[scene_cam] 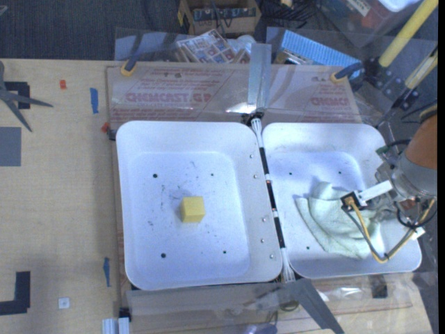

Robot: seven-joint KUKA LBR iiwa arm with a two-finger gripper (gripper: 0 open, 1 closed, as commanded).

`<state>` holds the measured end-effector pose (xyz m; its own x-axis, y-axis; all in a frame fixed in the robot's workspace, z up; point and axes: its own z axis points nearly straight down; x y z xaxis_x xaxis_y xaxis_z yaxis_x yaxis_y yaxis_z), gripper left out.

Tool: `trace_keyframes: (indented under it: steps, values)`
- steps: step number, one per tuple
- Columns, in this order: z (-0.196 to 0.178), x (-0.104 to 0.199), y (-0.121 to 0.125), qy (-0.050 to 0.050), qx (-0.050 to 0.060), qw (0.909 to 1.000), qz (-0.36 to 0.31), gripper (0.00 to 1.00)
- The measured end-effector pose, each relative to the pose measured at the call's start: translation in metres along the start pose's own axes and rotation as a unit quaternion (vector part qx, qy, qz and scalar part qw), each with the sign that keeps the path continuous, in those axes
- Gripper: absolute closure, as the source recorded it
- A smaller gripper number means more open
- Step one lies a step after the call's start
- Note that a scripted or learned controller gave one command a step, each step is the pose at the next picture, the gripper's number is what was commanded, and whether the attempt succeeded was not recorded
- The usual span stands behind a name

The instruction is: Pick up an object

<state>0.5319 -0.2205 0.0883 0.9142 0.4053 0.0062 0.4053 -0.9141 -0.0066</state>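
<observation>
1. We see 2 shallow white bins side by side on the desk: the left bin and the right bin.
2. A yellow block rests flat near the middle of the left bin's floor, and we take it as our landmark.
3. To the right of the yellow block, across the seam between the 2 bins, a pale crumpled cloth lies on the floor of the right bin, roughly level with the block.
4. Farther right of the yellow block, the claw hangs low over the cloth's right edge, and the arm comes in over that bin's right rim.
5. We cannot tell whether the claw is spread or pressed together, nor whether it pinches the cloth.
6. The yellow block lies well apart from the claw, a whole bin away.
</observation>
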Motion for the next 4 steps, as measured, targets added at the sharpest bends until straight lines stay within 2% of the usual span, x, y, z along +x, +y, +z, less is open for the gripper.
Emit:
trace_keyframes:
  steps: [1, 2, 3, 4]
  values:
    - [-0.001, 0.041, -0.031, -0.001, -0.004, 0.9998, -0.018, 1.0]
    - [-0.06, 0.046, -0.013, -0.004, -0.003, 0.9982, 0.059, 1.0]
    - [-0.014, 0.046, -0.012, -0.005, -0.001, 0.9952, 0.098, 1.0]
    - [-0.014, -0.004, 0.001, -0.004, 0.0, 1.0, -0.004, 1.0]
